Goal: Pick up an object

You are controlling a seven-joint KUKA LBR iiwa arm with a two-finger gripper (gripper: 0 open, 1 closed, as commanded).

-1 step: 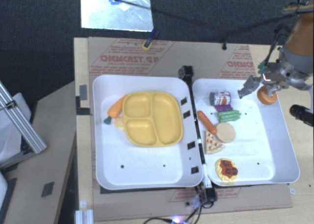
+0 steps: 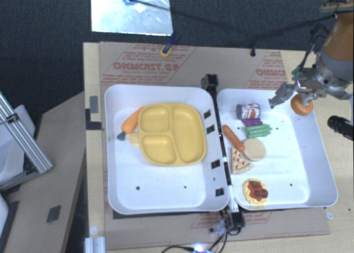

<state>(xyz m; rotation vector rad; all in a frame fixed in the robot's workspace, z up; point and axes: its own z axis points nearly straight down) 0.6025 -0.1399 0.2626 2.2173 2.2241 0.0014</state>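
Hanging over the far right part of the right bin (image 2: 318, 152), the gripper (image 2: 296, 96) has its fingers spread, one grey finger (image 2: 280, 96) pointing out to the left. An orange ball (image 2: 302, 106) sits right at the fingers, just beneath them; whether it is pinched between them or only lies close by cannot be told. Above the gripper the grey arm (image 2: 337, 52) rises toward the upper right.

Left of the gripper in the same bin stands a small can (image 2: 248, 110), with a green piece (image 2: 258, 130) just in front of it. Nearer lie a sausage (image 2: 233, 138), a round bun (image 2: 254, 149), a pizza slice (image 2: 239, 163) and a small plate of spaghetti (image 2: 255, 191).

In the left bin (image 2: 119, 191) lies a yellow divided plate (image 2: 169, 133), with a carrot (image 2: 131, 120) touching its left edge.
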